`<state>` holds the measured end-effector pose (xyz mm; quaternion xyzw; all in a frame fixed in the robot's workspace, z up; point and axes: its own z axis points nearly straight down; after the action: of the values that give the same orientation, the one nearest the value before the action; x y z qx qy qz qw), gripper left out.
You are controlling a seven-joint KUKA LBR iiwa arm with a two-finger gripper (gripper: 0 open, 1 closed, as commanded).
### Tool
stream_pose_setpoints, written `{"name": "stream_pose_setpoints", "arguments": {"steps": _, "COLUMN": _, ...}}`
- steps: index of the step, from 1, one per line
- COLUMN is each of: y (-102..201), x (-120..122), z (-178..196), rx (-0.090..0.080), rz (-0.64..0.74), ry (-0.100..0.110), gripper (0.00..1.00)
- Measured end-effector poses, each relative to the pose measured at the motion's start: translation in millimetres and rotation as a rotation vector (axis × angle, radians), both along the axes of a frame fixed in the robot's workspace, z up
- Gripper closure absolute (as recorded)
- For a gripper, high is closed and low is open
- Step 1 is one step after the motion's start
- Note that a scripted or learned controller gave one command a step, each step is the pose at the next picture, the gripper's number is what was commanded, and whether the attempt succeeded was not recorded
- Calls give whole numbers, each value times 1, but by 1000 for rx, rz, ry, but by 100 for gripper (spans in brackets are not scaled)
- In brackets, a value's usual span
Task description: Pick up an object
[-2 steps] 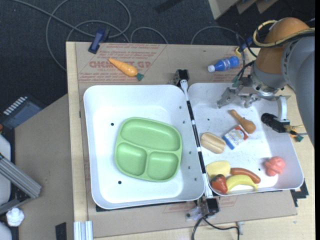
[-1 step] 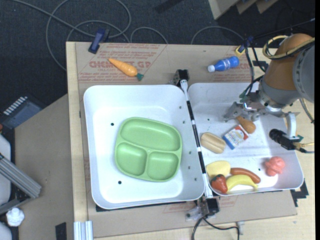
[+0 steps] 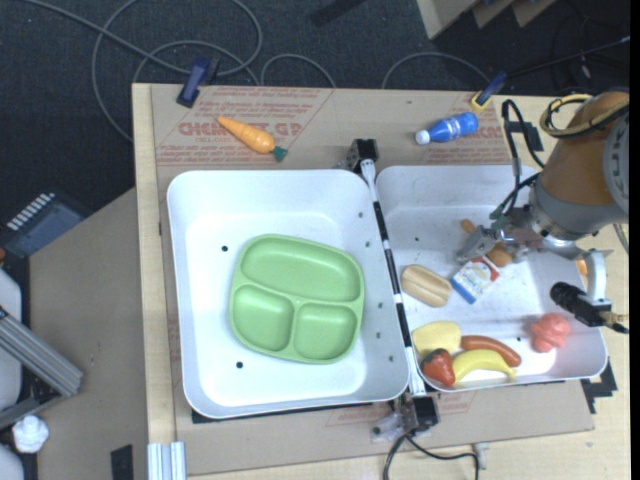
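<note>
My gripper (image 3: 487, 244) hangs low in the right bin (image 3: 440, 193), near its middle, on the grey arm that comes in from the right. Just below it lies a small blue, white and red carton (image 3: 474, 279). A tan bread roll (image 3: 427, 286) lies to the carton's left. Along the bin's front edge sit a yellow piece (image 3: 436, 335), a red pepper (image 3: 438, 368), a hot dog in a bun (image 3: 486, 359) and a pink toy (image 3: 548, 332). Nothing visibly hangs from the gripper.
The left bin (image 3: 200, 208) holds a green divided plate (image 3: 297, 297). Behind the bins, on the bench, lie a toy carrot (image 3: 250, 134) and a blue bottle (image 3: 449, 128). Black cables run along the right bin's far right side.
</note>
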<state>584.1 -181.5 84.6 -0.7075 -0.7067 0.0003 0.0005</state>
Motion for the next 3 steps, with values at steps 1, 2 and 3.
{"name": "stream_pose_setpoints", "arguments": {"steps": 1, "y": 9, "x": 83, "z": 4, "rx": -1, "rz": 2, "ry": -3, "gripper": 0}}
{"name": "stream_pose_setpoints", "arguments": {"steps": 2, "y": 2, "x": 30, "z": 0, "rx": 0, "rz": 1, "ry": 0, "gripper": 0}}
{"name": "stream_pose_setpoints", "arguments": {"steps": 3, "y": 0, "x": 3, "z": 0, "rx": 0, "rz": 0, "ry": 0, "gripper": 0}}
